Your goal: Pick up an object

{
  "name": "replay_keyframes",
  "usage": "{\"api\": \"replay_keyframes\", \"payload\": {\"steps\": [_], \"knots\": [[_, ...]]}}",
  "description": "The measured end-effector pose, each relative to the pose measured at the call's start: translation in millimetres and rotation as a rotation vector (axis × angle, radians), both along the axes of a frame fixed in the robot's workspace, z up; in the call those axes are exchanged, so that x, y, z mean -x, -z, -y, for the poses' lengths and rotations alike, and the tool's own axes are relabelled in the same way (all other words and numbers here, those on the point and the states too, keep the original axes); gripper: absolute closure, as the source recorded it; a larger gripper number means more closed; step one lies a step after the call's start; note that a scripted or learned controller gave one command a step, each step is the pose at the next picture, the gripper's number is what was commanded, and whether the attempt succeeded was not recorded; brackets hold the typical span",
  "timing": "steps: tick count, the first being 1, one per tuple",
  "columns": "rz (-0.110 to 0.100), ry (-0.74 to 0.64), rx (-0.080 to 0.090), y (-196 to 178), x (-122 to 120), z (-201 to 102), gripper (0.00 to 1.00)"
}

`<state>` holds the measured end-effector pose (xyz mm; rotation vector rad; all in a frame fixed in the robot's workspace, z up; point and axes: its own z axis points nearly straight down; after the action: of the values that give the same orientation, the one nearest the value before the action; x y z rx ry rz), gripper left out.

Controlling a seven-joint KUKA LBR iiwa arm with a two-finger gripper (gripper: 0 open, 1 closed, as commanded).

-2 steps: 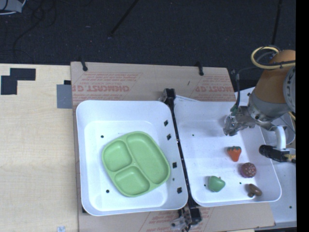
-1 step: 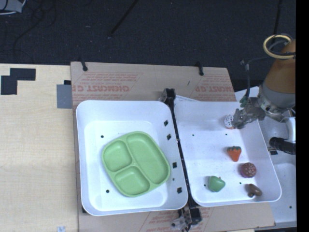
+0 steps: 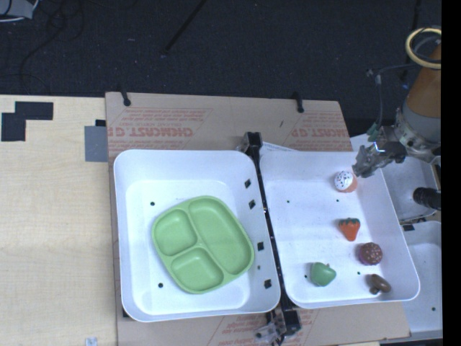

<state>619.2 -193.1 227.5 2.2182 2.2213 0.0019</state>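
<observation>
The right bin holds several small items: a white spotted ball on an orange base, an orange strawberry-like toy, a dark red round toy, a green pepper-like toy and a small brown piece. My gripper hovers at the bin's far right rim, just up and right of the white spotted ball. Nothing is seen between its fingers. The grey arm with its orange band comes in from the right.
The left bin holds a green three-compartment plate. A black divider runs between the bins. Both bins rest on a cardboard sheet on the light wooden bench.
</observation>
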Motion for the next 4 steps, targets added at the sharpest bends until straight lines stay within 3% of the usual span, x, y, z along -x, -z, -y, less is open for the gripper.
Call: {"api": "replay_keyframes", "payload": {"steps": [1,4], "knots": [[0.001,0.000,0.000,-53,-1,1,1.00],[-0.008,-0.003,-0.003,-16,-3,-172,1.00]]}}
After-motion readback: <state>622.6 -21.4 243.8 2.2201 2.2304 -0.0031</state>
